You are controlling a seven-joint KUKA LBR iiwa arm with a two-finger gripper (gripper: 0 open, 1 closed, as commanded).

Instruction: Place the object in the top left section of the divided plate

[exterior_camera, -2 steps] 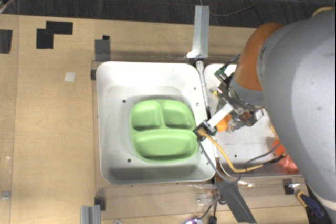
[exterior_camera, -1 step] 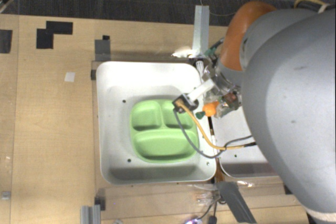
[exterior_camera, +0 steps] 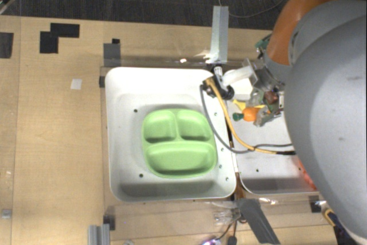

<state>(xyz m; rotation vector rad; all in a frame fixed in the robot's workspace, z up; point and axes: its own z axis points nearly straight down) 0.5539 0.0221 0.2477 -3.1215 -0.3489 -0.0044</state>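
The tan tabletop (exterior_camera: 51, 140) carries two white bins side by side: the left bin (exterior_camera: 123, 123) and the right bin (exterior_camera: 269, 178). Black tape patches (exterior_camera: 57, 37) mark its far-left part.

A green divided plate (exterior_camera: 179, 142) with two small sections along its top and one wide section below lies flat in the middle of the left bin, while a small orange object (exterior_camera: 250, 114) with a green bit beside it sits over the right bin.

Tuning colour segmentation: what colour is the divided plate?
Light green, all three sections; the divided plate shows best in the camera view, in the left white bin.
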